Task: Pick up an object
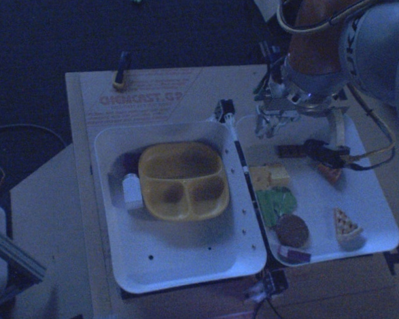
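My gripper (271, 124) hangs over the far left corner of the right bin (372, 198), above bare bin floor. Nothing shows in it. Just in front of it lies a small dark bar (291, 150). Further forward along the bin's left side sit a yellow cheese block (269, 177), a green leafy piece (277, 203), a brown round patty (292, 230) and a small purple piece (296, 255). A pizza slice (345, 223) lies at the front right, and an orange piece (330, 174) sits mid-bin.
The left bin (186, 258) holds a yellow divided plate (183, 181) with a small white bottle (132, 191) at its left side. A ridge (248, 186) separates the two bins. A small clamp (121, 78) sits at the bench's far edge.
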You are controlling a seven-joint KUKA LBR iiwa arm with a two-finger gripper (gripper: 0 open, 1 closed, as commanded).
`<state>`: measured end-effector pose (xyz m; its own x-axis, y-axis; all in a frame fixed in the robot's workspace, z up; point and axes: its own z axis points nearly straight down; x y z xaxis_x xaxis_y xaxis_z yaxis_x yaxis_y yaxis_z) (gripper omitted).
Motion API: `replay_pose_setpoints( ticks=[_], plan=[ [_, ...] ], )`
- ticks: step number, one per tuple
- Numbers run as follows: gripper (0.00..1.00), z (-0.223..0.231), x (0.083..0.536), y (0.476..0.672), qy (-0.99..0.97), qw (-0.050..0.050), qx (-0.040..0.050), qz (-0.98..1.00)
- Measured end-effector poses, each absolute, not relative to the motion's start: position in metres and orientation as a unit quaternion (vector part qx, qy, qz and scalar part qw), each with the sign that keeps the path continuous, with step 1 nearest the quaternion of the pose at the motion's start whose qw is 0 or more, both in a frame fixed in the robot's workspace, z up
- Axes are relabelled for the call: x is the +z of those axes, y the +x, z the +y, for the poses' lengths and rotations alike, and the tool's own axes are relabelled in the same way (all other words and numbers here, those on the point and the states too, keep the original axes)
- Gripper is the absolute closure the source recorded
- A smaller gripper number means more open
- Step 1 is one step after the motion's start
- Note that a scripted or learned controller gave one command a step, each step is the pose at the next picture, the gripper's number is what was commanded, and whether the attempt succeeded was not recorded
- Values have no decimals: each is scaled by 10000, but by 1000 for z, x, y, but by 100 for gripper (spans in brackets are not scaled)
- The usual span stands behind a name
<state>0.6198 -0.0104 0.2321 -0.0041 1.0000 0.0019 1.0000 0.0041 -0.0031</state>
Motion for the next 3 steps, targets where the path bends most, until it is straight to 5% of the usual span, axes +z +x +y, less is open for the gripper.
replay_pose_setpoints(
  ticks=[3],
  plan=[
    [100, -10, 217, 617, -7073, 16, 15, -7069]
  ],
)
